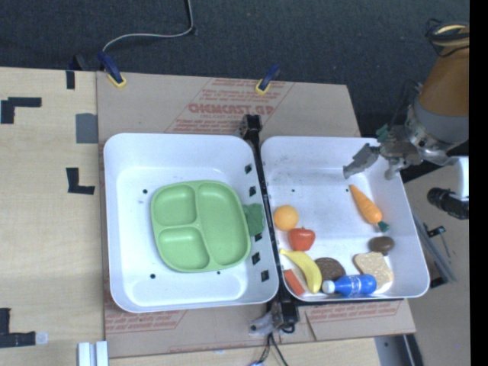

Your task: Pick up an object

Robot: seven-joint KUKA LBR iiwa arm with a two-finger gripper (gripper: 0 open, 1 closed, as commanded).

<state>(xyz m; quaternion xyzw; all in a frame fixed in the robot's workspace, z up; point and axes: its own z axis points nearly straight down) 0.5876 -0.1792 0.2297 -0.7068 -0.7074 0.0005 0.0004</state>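
The end effector (375, 161) hangs over the far right corner of the right bin (320, 152). Its two fingers are spread apart and nothing is between them.

Just near of it, a carrot (365, 204) lies on the bin floor, close to the right wall. It is apart from the fingers. A bit nearer still sits a small brown thing (380, 244), and next to that a slice of bread (373, 266).

Along the near wall lies a blue bottle (353, 285) with a white cap, touching the bread. Left of it are a dark round cookie (329, 268), a banana (303, 266) and a tomato (301, 239). An orange (285, 217) sits just far of the tomato, by the left wall of this bin.

The left bin (126, 204) holds a green plate (200, 225) with three parts. A small green thing (255, 218) lies against its right side.

Both bins rest on a sheet of cardboard (221, 105) on the tabletop (38, 204).
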